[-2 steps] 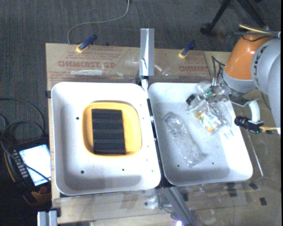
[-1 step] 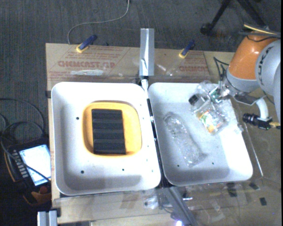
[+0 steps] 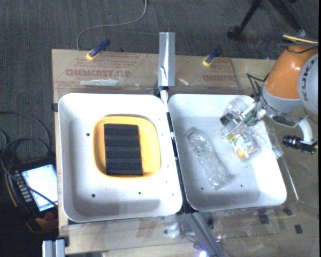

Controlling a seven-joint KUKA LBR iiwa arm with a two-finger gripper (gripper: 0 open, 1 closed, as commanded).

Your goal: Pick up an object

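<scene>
Bottle (image 3: 207,158), clear plastic, lies in the right bin (image 3: 267,189), long axis slanting from the bin's middle toward its near edge. Claw (image 3: 246,118) sits up-right of it, over a crumpled wrapper (image 3: 243,143) (finger state: cannot tell).

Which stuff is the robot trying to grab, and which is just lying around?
For the job:
- gripper, over the right bin
- clear plastic bottle
- crinkly wrapper
- yellow tray with black insert, in the left bin

Just lying around:
- two blue-and-yellow clamps
- cables
- screen device
</scene>
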